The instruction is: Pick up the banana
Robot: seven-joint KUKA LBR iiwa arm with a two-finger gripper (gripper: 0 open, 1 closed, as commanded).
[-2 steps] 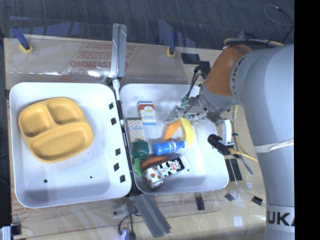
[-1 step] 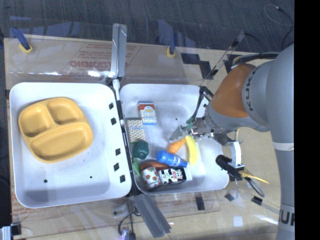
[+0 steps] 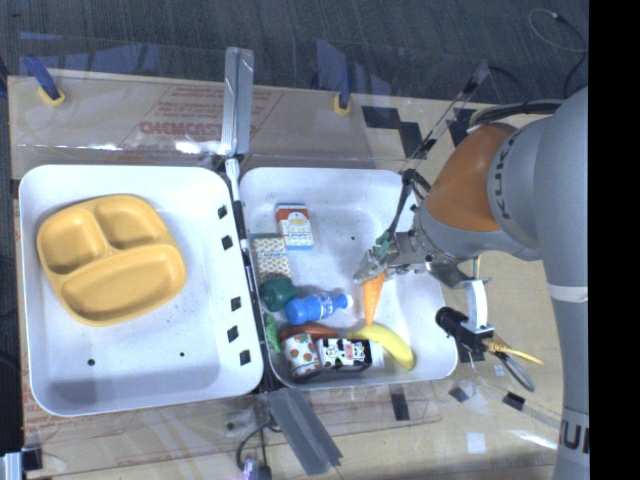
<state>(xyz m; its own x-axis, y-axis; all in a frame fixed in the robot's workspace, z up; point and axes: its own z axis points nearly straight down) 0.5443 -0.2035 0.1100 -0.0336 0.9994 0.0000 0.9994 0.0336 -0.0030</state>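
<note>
The banana (image 3: 390, 346) lies in the right bin's (image 3: 330, 183) near-right corner, its long axis running from far-left to near-right, just nearer than the gripper (image 3: 378, 258). The jaws hang over the top end of a carrot (image 3: 372, 298) lying between them and the banana; whether they are apart I cannot tell. A cow-print carton (image 3: 340, 353) touches the banana's left side, a blue bottle (image 3: 315, 308) just beyond.

Yellow banana (image 3: 391, 346), curved, lying flat, right bin's near corner
</note>
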